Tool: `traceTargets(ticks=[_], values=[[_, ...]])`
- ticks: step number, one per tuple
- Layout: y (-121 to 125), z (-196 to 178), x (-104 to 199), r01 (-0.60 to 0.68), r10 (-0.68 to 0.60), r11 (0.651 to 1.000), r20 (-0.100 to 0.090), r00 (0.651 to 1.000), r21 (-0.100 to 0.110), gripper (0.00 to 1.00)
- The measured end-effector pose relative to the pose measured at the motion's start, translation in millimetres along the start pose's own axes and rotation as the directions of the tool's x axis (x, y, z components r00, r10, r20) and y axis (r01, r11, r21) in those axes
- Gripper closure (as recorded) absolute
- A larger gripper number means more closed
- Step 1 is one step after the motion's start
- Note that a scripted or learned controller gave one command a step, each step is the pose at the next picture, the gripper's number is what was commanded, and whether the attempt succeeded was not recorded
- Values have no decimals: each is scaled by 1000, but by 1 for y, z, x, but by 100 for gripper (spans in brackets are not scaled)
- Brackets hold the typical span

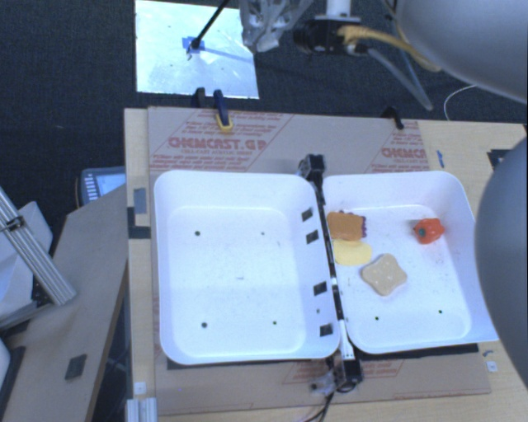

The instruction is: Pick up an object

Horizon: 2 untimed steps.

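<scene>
My gripper (266,25) up at top edge of view, beyond bench's far edge, well apart from both bins; how it stands, cannot tell. My arm's grey bulk blurred along right side.

Right bin (450,185) holds four things. Orange waffle-like piece (346,225) at bin's left wall, toward far edge. Yellow flat piece (352,253) just nearer, touching it. Tan toast slice (384,274) beside yellow piece, mid-bin. Red-orange pepper-like toy (427,231) toward bin's right wall, apart from rest.

Left bin (165,247) beside it, walls touching.

Right white plastic bin (458,325) holds orange-brown waffle toy (346,225), pale yellow flat piece (353,253), tan bread-slice toy (384,274) and red-orange pepper toy (427,231) far right.
</scene>
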<state>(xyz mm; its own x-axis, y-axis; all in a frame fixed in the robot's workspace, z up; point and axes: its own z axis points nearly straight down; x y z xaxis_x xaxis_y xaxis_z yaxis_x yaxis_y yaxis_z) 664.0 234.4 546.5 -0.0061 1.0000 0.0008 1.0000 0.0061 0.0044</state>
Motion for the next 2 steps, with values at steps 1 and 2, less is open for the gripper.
traceTargets(ticks=[1,2], values=[[0,0,0,0,0,1000,0,1000,1,0],[0,-11,0,4,-4,1000,-1,1000,-2,100]])
